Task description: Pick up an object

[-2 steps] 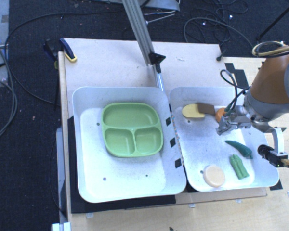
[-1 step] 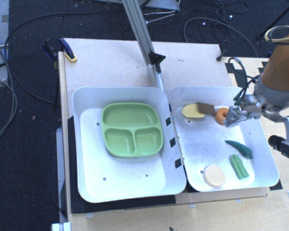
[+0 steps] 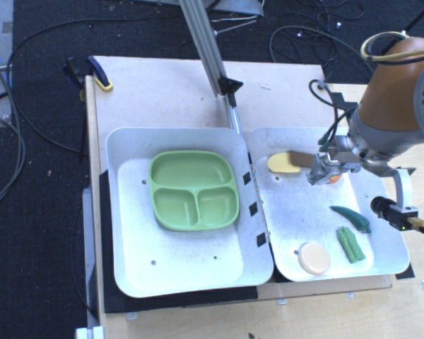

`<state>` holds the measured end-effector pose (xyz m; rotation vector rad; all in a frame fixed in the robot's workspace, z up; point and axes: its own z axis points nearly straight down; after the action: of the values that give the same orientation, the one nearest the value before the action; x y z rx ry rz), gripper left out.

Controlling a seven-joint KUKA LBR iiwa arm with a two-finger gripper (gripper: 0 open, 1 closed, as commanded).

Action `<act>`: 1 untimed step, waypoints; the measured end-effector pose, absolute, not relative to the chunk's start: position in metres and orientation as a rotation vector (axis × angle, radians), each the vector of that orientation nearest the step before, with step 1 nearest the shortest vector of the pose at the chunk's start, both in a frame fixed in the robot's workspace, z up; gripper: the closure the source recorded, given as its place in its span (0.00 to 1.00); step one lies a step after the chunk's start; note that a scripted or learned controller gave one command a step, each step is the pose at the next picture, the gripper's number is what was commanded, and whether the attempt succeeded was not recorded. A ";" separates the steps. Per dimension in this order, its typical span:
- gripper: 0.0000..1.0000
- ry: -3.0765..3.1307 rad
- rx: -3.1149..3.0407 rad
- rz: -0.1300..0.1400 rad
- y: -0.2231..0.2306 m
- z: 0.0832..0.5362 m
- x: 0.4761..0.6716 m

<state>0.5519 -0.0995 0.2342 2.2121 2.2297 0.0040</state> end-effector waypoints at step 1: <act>1.00 2.233 2.213 0.002 -0.045 0.242 0.544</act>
<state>0.5438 -0.0449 0.2422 2.2130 2.2326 0.0024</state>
